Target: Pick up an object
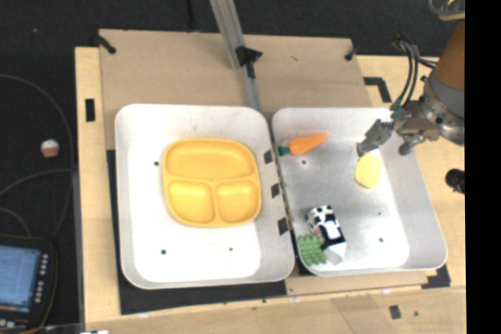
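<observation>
On the bench [196, 66], 2 shallow white bins sit side by side.
Left bin [133, 192] holds a yellow 3-compartment plastic tray [211, 181]; right bin [407, 223] holds an orange carrot toy [307, 143], a black-and-white toy [326, 227], a pale yellow lemon-shaped object [369, 171]; the end effector [389, 138] hangs just above it, fingers apart, gripping nothing.

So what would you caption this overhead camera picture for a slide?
End effector poised over the right bin near a yellow object, with an orange carrot nearby.

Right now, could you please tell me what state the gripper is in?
Gripper: open, holding nothing, poised just above the yellow object in the right bin.
</observation>
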`<state>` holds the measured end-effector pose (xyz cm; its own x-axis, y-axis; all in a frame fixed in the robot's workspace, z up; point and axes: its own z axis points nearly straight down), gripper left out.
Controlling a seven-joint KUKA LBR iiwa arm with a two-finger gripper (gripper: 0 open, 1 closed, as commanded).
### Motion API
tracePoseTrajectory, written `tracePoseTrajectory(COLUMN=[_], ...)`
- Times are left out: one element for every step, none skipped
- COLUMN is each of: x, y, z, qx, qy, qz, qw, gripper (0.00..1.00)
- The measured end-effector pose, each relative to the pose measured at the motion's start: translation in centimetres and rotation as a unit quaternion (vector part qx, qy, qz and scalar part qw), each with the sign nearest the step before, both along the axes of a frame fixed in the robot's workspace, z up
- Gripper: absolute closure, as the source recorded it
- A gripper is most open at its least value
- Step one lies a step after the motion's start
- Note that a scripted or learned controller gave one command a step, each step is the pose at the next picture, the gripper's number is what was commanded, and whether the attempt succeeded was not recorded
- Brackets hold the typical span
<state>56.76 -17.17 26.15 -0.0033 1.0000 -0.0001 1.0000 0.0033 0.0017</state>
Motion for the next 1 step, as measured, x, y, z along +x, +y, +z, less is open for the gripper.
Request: tracePoseTrajectory(x=[0.0], y=[0.0], z=[0.0], qx=[0.0002], qy=[0.0], qz=[0.0], qw=[1.0], gripper=[0.0])
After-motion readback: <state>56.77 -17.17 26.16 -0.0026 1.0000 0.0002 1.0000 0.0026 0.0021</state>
